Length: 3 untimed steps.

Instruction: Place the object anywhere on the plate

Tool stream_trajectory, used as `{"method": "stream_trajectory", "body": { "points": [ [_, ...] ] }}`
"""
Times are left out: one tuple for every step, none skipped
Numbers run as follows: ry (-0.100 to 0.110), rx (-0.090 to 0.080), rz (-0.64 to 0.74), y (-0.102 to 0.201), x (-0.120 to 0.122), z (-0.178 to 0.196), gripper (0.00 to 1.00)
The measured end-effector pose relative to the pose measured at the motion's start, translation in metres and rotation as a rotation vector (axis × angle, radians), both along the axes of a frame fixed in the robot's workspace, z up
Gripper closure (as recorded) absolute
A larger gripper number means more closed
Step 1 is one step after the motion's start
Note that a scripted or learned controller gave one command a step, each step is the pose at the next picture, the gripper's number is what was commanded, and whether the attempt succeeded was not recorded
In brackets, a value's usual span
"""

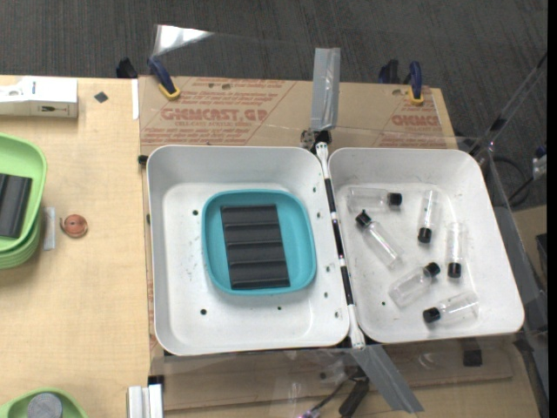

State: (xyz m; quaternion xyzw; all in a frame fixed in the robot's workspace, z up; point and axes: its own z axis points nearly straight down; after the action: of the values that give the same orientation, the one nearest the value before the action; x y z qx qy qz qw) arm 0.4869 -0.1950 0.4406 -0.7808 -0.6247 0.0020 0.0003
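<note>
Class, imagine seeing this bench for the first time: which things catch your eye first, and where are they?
A teal plate holding a dark ridged block sits in the middle of the left white bin. The right white bin holds six scattered clear vials with black caps.

- The cardboard sheet (261, 111) beyond the left bin (165, 259) bears red print; it reads roughly "GEMCAST".
- Similar red lettering at the far right is cut off, unreadable.

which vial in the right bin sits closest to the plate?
The vial lying diagonally by the right bin's left wall, black cap up-left; the other vials lie farther from the teal plate.
</note>
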Motion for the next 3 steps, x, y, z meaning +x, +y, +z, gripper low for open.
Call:
{"method": "stream_trajectory", "body": {
  "points": [
    [0.000,0.000,0.000,0.000,0.000,0.000,0.00],
    [0.001,0.001,-0.016,-0.005,-0.006,-0.149,0.00],
    [0.000,0.000,-0.082,-0.021,0.019,-0.065,0.00]
  ]
}}
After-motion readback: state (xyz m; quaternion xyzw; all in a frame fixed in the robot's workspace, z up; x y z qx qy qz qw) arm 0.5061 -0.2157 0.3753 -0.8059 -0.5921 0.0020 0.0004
